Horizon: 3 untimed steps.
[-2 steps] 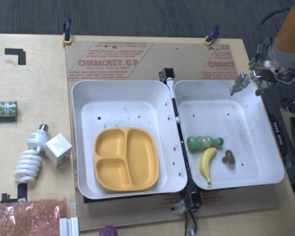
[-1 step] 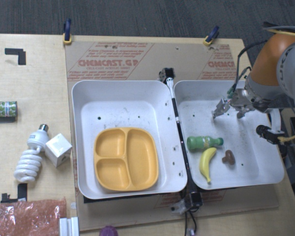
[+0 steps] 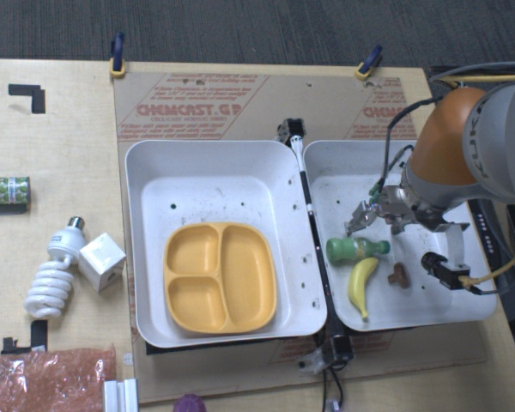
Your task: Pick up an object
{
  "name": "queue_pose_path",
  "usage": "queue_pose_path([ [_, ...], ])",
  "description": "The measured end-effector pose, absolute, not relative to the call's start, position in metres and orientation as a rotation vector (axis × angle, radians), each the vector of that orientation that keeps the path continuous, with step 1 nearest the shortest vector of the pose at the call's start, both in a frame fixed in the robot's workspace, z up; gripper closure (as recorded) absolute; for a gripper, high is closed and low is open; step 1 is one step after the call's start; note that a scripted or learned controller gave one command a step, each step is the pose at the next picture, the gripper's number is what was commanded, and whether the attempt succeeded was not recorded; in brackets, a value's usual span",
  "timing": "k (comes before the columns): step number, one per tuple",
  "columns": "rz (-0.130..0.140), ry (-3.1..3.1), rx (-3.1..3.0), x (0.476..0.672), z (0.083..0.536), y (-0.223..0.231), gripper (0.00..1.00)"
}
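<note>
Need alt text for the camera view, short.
The arm's claw hovers in the right bin just above a green bottle, a banana and a small brown object. The left bin holds a yellow divided plate.

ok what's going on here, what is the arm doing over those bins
A grey arm with an orange band reaches in from the right over the right bin, its gripper hanging just above a green bottle lying on its side. A banana and a small brown object lie close by. Nothing is seen between its fingers, so nothing is picked up yet. The left bin holds a yellow divided plate.
</note>
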<state>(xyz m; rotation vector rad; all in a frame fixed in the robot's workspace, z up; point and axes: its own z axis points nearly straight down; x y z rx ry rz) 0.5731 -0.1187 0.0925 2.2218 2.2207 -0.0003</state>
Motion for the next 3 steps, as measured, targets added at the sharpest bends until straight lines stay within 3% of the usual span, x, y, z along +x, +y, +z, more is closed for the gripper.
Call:
queue_pose_path([
  [1,0.0,2.219,2.225,0.535,0.092,-0.107,0.0],
  [2,0.002,2.215,2.225,0.537,0.102,-0.108,1.0],
  [3,0.0,2.22,2.221,0.478,0.192,-0.069,1.0],
])
